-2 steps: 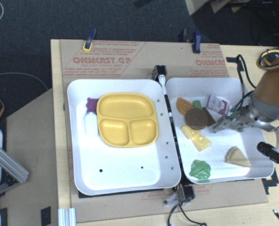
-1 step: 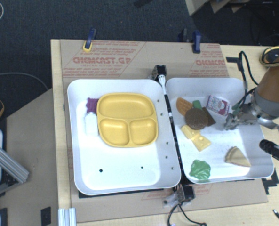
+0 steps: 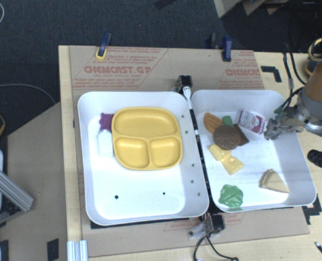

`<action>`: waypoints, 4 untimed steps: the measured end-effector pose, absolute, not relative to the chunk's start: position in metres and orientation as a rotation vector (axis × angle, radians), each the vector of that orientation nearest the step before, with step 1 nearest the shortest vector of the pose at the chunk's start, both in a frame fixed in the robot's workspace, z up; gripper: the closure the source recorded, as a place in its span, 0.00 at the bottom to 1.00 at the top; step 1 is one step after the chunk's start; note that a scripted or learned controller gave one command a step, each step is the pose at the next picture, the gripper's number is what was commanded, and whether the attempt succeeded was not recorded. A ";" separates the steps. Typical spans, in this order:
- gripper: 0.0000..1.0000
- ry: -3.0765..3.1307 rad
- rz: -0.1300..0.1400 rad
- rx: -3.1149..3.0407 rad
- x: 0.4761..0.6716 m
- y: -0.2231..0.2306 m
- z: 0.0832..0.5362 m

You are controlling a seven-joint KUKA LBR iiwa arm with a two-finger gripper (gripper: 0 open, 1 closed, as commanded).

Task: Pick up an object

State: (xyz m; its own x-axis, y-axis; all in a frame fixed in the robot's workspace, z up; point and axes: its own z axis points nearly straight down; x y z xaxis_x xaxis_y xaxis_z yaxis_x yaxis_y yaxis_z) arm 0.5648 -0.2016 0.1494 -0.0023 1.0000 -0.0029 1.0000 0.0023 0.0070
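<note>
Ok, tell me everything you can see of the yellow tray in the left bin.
The yellow tray is a rounded, glossy, plastic-looking plate with three compartments: one long one across the far side, two smaller ones nearer the camera. It lies flat and upright in the far half of the left bin. At its left edge sit a purple item and a white item, partly tucked against it.

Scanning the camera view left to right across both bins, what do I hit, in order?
White bottle → yellow divided tray → divider between the bins → green toy → pink-and-white packet → pincer. The brown, orange and yellow pieces in the right bin overlap, so I left them out.
</note>
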 end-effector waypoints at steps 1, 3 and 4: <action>1.00 2.218 0.006 2.213 0.566 -0.192 0.207; 1.00 2.224 0.004 2.214 0.575 -0.141 0.235; 1.00 2.231 -0.001 2.218 0.574 -0.087 0.222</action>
State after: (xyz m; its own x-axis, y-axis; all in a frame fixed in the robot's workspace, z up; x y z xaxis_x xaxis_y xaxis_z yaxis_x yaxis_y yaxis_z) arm 0.5742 -0.0874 0.2219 -0.0059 1.0000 0.0031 1.0000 0.0059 -0.0039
